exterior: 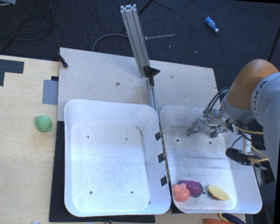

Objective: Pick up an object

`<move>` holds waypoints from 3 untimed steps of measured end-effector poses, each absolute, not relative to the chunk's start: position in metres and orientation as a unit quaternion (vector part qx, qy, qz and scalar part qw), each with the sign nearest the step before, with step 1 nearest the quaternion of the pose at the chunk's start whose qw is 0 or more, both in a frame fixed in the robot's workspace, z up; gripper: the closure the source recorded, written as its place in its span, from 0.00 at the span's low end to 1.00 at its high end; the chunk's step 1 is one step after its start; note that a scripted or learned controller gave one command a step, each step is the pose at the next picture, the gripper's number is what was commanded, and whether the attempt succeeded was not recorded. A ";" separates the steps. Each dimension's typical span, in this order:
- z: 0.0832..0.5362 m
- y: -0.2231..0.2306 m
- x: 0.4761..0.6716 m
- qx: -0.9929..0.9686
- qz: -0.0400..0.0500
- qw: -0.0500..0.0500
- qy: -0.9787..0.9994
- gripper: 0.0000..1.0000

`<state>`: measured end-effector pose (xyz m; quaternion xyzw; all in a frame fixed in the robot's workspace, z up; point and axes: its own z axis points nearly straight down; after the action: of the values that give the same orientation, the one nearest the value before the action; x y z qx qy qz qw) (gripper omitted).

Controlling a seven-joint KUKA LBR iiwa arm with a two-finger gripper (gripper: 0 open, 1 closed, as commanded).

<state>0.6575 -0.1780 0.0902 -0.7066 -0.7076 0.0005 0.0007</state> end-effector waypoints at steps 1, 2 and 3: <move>0.102 -0.178 0.658 -0.706 0.000 0.000 -0.708 1.00; 0.149 -0.186 0.656 -0.707 -0.001 -0.002 -0.707 1.00; 0.194 -0.191 0.652 -0.707 -0.001 -0.002 -0.707 1.00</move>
<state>0.6523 -0.1906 0.1936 -0.7069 -0.7073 -0.0009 -0.0016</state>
